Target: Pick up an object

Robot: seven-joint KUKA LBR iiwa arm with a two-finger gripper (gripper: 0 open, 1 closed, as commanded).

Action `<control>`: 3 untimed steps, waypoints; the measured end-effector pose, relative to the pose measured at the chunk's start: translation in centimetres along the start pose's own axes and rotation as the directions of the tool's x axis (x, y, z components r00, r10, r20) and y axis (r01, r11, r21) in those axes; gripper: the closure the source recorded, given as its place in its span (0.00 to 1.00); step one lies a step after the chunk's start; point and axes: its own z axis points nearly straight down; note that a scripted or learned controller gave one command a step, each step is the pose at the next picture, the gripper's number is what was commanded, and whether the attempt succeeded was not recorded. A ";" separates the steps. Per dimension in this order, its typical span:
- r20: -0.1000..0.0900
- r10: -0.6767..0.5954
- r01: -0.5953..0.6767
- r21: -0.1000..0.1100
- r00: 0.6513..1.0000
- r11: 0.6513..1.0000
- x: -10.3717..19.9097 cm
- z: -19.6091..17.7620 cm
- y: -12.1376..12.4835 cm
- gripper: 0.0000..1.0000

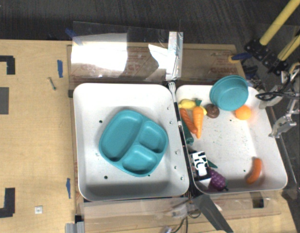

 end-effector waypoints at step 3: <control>-0.060 0.031 -0.031 0.004 0.998 1.000 -8.2 18.6 2.9 0.00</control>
